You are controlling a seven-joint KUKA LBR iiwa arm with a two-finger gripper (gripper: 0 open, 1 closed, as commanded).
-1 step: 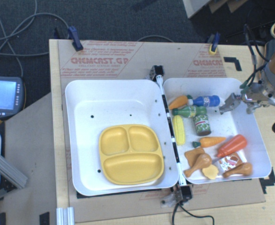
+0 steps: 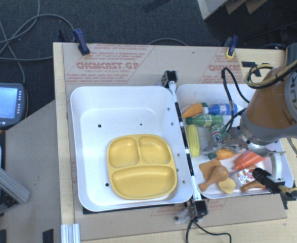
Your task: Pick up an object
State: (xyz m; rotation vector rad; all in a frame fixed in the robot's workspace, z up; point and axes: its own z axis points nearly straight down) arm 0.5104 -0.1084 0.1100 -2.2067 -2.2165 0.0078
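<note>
left bin (image 2: 87, 105) — yellow divided plate (image 2: 141, 166) inside | right bin (image 2: 199, 91) — corn cob (image 2: 193, 140), green bottle (image 2: 207, 120), blue bottle (image 2: 220, 109), drumstick (image 2: 215, 175); arm (image 2: 269, 110) over it

Arm (image 2: 274, 110) reaching in from right, bent low; claw (image 2: 223, 138) down.

The setting is a robotics laboratory test cell. A plywood-edged worktop (image 2: 138, 62) is covered with protective sheeting printed with a manufacturer's name and secured by blue clamps (image 2: 80, 40). Two white bins (image 2: 87, 110) are fixed side by side on it. Loose cables (image 2: 16, 19) run across dark carpet. A handheld control pendant (image 2: 4, 104) with a lit screen sits at the left. An industrial arm (image 2: 274, 110) reaches in from the right.
</note>
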